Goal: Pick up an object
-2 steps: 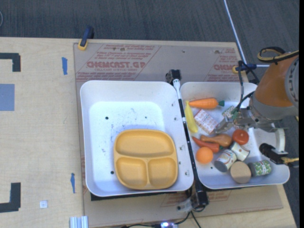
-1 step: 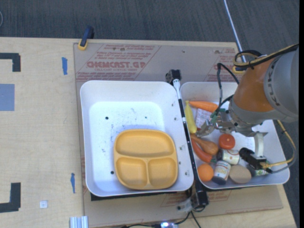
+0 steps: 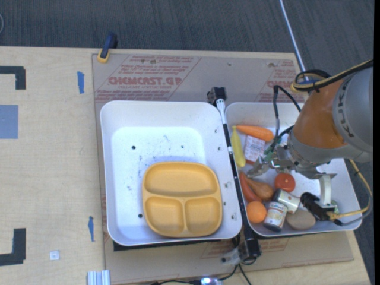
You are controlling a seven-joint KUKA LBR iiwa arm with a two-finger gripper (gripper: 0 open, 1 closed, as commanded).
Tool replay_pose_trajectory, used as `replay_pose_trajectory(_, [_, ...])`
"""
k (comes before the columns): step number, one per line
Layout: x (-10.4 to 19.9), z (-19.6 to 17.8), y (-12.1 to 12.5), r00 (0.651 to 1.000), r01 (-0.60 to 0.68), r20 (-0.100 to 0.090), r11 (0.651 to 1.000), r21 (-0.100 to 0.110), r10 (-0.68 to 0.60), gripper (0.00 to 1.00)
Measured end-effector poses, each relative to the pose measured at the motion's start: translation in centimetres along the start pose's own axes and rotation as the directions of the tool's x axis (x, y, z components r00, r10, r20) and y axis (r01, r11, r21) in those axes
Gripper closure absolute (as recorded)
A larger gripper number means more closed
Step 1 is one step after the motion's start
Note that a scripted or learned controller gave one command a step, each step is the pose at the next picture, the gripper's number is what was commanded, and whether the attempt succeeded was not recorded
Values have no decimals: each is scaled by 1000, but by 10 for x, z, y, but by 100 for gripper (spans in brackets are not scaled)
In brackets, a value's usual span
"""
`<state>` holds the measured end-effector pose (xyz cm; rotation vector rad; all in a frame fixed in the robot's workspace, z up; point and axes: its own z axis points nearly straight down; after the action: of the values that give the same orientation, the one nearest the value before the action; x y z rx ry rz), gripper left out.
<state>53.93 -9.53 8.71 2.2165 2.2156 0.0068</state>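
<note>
The arm [image 3: 332, 120] reaches in from three o'clock and hangs over the right bin [image 3: 237, 113], its orange band above the grey wrist. The gripper [image 3: 264, 166] points toward nine o'clock, low over the middle of that bin; whether it is released, clenched or grasping anything cannot be told, since its tip is small and mixed in with the clutter beneath it.

The right bin holds the things to be picked. A carrot [image 3: 255, 132] lies at the bin's twelve o'clock, with a yellow corn-like piece [image 3: 238, 148] just beside it toward nine o'clock, along the bin's wall. A white packet with red print [image 3: 253, 149] lies between them and the gripper. At the bin's six o'clock an orange ball [image 3: 256, 212] sits near the wall, with a small jar [image 3: 275, 214] touching or just beside it toward three o'clock, then a brown potato-shaped object [image 3: 301, 219]. A reddish-brown long piece [image 3: 256, 187] lies just above the ball, and a red tomato-like object [image 3: 285, 181] sits near the bin's centre, close below the wrist.

The left bin [image 3: 119, 159] holds a yellow three-compartment plate [image 3: 181, 198] toward its five o'clock corner. Both bins rest on a brown cardboard sheet [image 3: 148, 76] on the wooden bench [image 3: 47, 159]
</note>
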Motion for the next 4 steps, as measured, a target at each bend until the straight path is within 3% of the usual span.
replay_pose_trajectory(1, [0, -11, 1, 1000, 0, 1, 1000, -3, 0, 100])
replay_pose_trajectory(2, [0, -11, 1, 1000, 0, 1, 1000, -3, 0, 0])
replay_pose_trajectory(4, [2, 1, 15, 1000, 0, -1, 1000, 6, 0, 0])
